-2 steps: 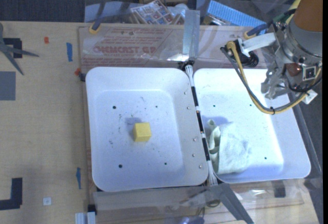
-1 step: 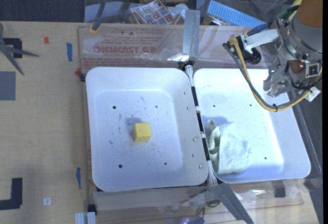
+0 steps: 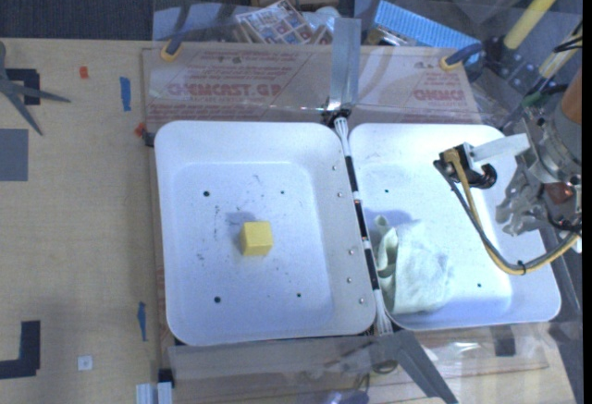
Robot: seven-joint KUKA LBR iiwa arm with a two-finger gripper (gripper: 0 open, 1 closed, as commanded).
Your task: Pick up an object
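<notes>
Claw (image 3: 520,208) hovers over right bin (image 3: 518,300), beside cloth (image 3: 412,268).

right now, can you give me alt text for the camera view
Two white bins sit side by side: the left bin holds a yellow block, the right bin a crumpled white cloth. The arm's tool hangs over the right bin's far side.

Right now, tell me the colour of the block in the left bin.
Yellow. The block shows clearly in the camera view, near the middle of the left bin.
</notes>
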